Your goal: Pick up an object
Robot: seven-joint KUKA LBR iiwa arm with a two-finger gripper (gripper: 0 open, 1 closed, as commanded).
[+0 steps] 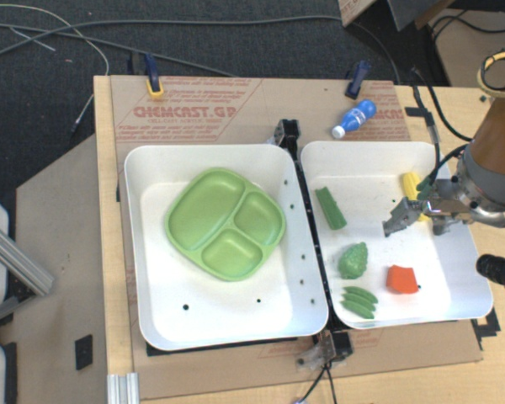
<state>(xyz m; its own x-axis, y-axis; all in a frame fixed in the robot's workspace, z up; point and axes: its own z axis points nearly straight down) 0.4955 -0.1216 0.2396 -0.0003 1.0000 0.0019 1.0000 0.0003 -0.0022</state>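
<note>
The right-hand shallow white bin (454, 305) holds five small objects. A dark green rectangular block (329, 208) lies flat near the bin's left wall, its long side running slightly slantwise. Below it sits a bumpy green broccoli-shaped toy (353, 260), and below that, near the front rim, a green pea-pod-shaped toy (359, 301) lies on its side. A small orange-red block (402, 279) rests to the right of the broccoli, apart from it. A small yellow piece (411, 183) lies toward the bin's back right, partly hidden.
</note>
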